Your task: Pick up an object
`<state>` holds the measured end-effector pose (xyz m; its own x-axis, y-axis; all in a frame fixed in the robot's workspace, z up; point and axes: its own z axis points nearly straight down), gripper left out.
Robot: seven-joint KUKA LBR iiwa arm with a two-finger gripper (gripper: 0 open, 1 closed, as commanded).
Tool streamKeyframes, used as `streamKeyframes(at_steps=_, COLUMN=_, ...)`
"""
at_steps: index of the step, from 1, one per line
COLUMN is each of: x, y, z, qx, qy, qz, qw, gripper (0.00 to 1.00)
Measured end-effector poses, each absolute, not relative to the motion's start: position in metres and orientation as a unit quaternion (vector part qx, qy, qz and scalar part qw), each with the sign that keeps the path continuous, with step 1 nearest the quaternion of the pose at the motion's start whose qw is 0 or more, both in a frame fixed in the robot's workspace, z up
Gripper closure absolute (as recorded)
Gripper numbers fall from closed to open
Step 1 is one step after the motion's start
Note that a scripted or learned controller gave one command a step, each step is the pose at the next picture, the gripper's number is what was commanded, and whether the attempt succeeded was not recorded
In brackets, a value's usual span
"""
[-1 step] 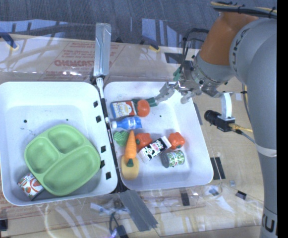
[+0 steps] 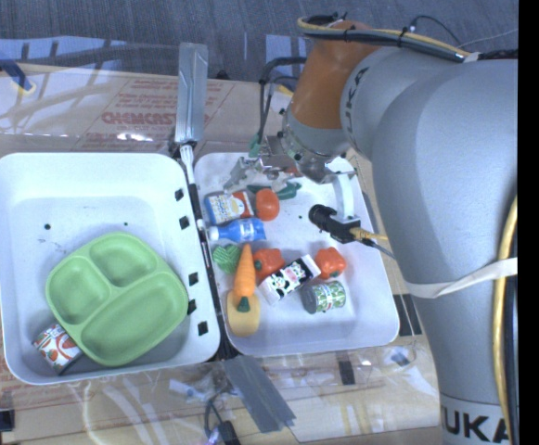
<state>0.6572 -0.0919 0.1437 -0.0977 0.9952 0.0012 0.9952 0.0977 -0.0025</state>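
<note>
My gripper point(image 2: 249, 171) hangs low over the far left corner of the right bin point(image 2: 373, 276), just above a blue-labelled packet point(image 2: 224, 209) and a red-orange ball point(image 2: 267, 204). Nothing is visibly held in it. Below these lie a blue bottle point(image 2: 241, 232), a carrot point(image 2: 243, 279) on a yellow piece point(image 2: 243, 319), a black-and-white carton point(image 2: 289, 278), an orange toy point(image 2: 330, 261) and a green can point(image 2: 325, 297). The arm's wrist hides part of the bin's far side.
The left bin point(image 2: 28, 193) holds a green divided plate point(image 2: 116, 295) and a small red-and-white can point(image 2: 54, 349) at its near left corner. A raised divider point(image 2: 195, 239) separates the two bins. The big grey arm covers the right side.
</note>
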Motion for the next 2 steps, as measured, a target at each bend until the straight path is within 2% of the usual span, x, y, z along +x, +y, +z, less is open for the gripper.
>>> streamKeyframes(at_steps=1, x=0.654, y=-0.138, z=0.097, qx=-0.697, qy=-0.718, qz=-0.002, qw=-0.001, gripper=0.0)
streamKeyframes(at_steps=2, x=0.655, y=-0.137, z=0.109, qx=-0.695, qy=-0.719, qz=-0.0023, qw=-0.001, gripper=1.0)
